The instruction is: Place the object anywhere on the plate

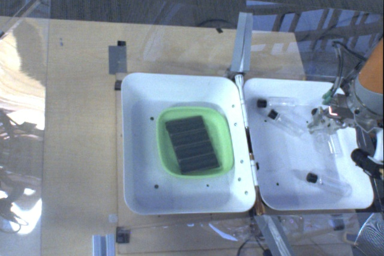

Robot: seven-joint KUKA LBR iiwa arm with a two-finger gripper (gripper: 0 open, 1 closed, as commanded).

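Pincer (pixel 321 119) is hanging over the far right part of the right bin (pixel 282 204), at the end of the grey arm (pixel 367 88) that is reaching in from the right. Metal parts and a small red light are showing at its tip. Whether it is apart, together or clamped on anything, I cannot tell; clear plastic under it is blurring the outline.

Green plate (pixel 223 130) is sitting in the middle of the left bin (pixel 129 147), well apart from the pincer and to its left. A dark ridged block (pixel 192 144) is already lying on the plate, long axis running far-left to near-right.

Right bin is holding clear vials with black caps. One pair (pixel 282 114) is lying just left of the pincer, caps pointing far-left and bodies running toward the pincer. Another vial (pixel 327 184) is lying near the pincer's near side, cap to the left.

Judging the task's thing to be one of these vials, most likely the pair just beside the pincer. Nothing is visibly being carried.

The coming move is hinging on this: the likely vial is lying left of the pincer with its long axis pointing almost at it, so a grasp would be needing to cross that axis. The plate is lying farther left, past the wall between the bins.
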